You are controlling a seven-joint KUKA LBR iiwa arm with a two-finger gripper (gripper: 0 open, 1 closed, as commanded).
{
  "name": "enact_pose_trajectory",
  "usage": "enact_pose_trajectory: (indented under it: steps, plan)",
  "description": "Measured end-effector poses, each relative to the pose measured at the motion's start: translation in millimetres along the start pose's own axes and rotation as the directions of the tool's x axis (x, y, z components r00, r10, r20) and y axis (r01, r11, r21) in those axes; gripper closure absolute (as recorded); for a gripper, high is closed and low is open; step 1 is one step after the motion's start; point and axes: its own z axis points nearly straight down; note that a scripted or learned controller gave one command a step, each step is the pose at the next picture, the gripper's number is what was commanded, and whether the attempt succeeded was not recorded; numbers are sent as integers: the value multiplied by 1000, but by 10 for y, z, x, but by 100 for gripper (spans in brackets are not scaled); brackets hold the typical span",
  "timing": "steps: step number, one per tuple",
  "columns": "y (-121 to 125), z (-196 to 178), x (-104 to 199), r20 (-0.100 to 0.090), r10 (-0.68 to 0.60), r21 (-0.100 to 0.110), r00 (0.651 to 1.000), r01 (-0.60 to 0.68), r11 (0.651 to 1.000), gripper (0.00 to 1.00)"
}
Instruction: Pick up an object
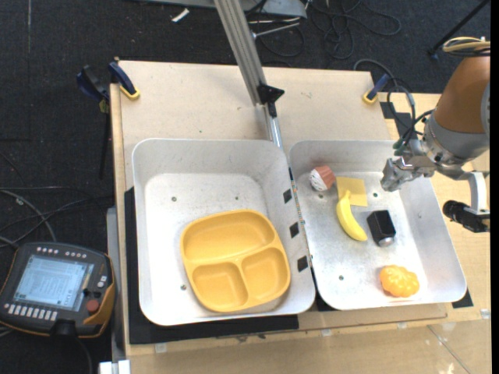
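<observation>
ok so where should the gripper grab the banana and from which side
Probably mid-body, coming straight down. The banana lies flat in the right bin, its length running top to bottom in the view, so fingers should close across its narrow width. The yellow block touches its upper end and the black box sits close on its right, so aim slightly below centre.

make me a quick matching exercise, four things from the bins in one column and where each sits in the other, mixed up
Things:
1. yellow divided plate
2. banana
3. black block
4. orange lumpy object

Places:
a. near front edge of right bin
b. in left bin
c. just right of the banana
d. middle of right bin, below a yellow flat piece

Pairs: 1-b, 2-d, 3-c, 4-a
</observation>
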Motion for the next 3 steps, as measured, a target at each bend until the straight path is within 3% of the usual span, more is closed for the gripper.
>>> enact_pose_trajectory:
  steps: [1, 3]
  plan:
    - [16, -371, -2, -1, -3, 1, 1000, 3, 1000, 100]
    - [-131, -610, 1098, -5, -9, 6, 1000, 10, 1000, 100]
